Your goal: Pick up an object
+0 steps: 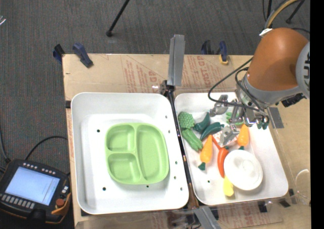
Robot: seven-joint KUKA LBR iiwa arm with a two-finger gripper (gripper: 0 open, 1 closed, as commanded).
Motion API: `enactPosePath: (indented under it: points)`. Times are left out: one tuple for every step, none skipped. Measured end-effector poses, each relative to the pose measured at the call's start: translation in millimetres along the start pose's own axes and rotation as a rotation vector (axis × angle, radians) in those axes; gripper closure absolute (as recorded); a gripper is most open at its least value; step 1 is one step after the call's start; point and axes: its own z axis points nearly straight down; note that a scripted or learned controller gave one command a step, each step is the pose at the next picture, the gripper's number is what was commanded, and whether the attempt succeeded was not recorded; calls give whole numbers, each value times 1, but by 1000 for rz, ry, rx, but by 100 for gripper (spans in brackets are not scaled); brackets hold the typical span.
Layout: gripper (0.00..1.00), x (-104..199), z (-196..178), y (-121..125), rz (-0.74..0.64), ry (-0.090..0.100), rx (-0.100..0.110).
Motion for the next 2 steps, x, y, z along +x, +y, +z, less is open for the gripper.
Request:
enactPosePath:
  points:
    - [0,20,100,5,258,-3,-1]
    - [100,17,88,7,250,-8,-2]
